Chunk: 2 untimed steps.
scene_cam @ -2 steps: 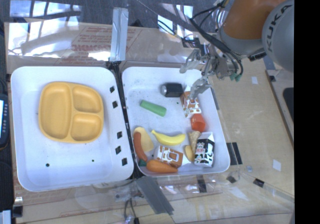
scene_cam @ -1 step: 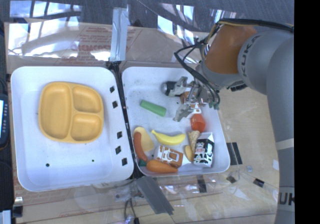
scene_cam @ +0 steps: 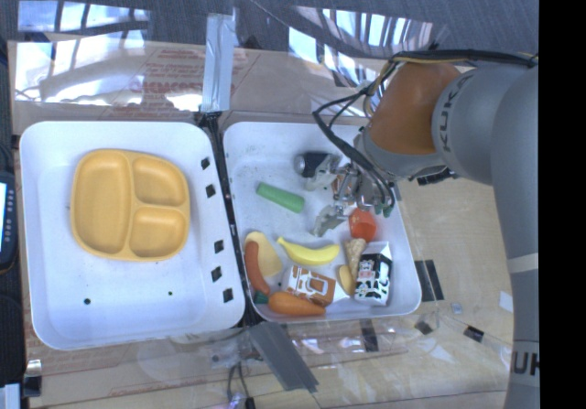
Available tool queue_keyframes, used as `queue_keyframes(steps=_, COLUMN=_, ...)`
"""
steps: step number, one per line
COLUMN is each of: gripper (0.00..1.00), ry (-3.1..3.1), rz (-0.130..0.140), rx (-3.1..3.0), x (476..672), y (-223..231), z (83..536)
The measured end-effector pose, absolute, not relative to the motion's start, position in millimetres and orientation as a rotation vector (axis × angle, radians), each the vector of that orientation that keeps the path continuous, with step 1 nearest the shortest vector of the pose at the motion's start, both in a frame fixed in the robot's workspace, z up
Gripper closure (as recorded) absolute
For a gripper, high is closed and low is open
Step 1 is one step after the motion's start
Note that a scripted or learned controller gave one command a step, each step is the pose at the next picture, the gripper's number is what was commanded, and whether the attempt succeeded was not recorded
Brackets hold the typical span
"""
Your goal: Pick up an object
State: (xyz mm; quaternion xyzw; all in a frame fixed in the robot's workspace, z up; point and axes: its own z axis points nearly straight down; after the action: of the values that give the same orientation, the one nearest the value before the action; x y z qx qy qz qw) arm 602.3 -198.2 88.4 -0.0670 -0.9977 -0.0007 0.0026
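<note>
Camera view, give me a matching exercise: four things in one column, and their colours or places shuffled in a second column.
Things:
1. tray
2. banana
3. stick
4. carton

Descriptions:
A. green, alone near the right bin's middle
B. black and white, right bin's near right corner
C. yellow-orange, compartmented, in the left bin
D. yellow, curved, among the right bin's front pile

Pairs: 1-C, 2-D, 3-A, 4-B

A single fixed camera looks down at a slant from above the counter, far enough back to take in both white bins side by side, with the arm entering from the view's right.
</note>
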Motion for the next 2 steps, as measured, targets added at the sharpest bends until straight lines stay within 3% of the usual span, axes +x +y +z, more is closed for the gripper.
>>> queue_keyframes(steps=1, gripper=1.00, ry=-3.127, rz=-0.003, rx=-0.197, x=603.1, y=-195.9, z=95.5)
queue_keyframes(steps=2, gripper=1.00, ry=-3.136, rz=-0.003, rx=0.091, x=584.1, y=-208.4, z=89.5)
